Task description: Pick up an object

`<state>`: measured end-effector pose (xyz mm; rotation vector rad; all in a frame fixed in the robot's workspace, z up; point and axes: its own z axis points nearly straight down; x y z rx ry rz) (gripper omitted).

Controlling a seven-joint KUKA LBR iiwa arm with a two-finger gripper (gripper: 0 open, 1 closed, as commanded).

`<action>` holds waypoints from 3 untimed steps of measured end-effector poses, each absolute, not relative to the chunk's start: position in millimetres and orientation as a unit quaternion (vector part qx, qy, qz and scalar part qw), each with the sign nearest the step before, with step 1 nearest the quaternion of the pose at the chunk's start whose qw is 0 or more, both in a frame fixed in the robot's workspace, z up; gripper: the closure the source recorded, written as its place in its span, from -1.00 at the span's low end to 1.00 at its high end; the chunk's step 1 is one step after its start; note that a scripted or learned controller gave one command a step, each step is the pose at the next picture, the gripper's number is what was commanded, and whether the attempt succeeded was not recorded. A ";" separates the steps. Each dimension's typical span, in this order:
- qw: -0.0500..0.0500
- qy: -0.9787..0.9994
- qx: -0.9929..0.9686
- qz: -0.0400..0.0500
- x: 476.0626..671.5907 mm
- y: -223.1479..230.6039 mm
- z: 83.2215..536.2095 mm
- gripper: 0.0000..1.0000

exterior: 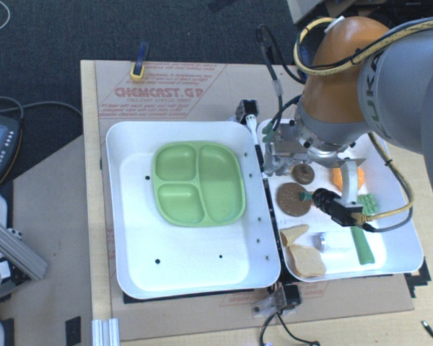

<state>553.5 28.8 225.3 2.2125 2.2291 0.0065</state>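
Observation:
My gripper [281,156] hangs low over the far left part of the right bin [411,247], under the grey and orange arm, close to the wall between the bins. Just beside it lies a small brown disc [302,173], and a larger brown disc [294,200] sits nearer the front. Two tan wedge pieces [302,251] rest at the front left corner. An orange piece [338,176] is partly hidden by the wrist. A green stick [361,242] and a small silver object [319,241] lie toward the front right. I see nothing between the gripper's tips.
The left bin [130,215] holds a green divided plate [199,184]. A small green block [370,204] sits near the right bin's right side. The divider between the bins [263,193] runs close to the gripper.

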 end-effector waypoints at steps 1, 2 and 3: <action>0.000 0.710 0.705 0.002 555.1 82.2 231.9 1.00; -0.002 0.707 0.708 -0.002 549.9 67.4 217.1 1.00; 0.001 0.708 0.706 0.001 551.1 78.6 228.5 1.00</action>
